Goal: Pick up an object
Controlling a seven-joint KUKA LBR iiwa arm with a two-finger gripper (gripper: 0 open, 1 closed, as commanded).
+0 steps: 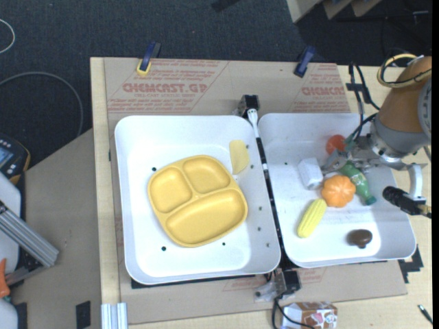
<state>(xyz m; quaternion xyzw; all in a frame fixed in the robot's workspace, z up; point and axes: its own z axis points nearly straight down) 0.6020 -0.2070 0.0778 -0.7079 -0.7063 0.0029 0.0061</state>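
The right bin point(391, 249) holds several small objects. An orange ball-like fruit point(338, 190) lies near its middle, with a yellow corn cob point(311, 217) to its lower left. A white block point(310, 173) sits to its upper left, and a small red piece point(334, 143) lies further back. A green bottle-shaped item point(361, 184) rests just right of the orange fruit. A brown lump point(359, 238) is near the front edge. My gripper point(345, 160) is down in this bin, between the red piece and the green item, just behind the orange fruit.
The left bin point(130, 184) contains a yellow divided plate point(197, 199) and a pale yellow slice point(239, 156) by its right wall. The grey arm point(405, 115) comes in over the right bin's far right side. A ridge with clips separates the bins.
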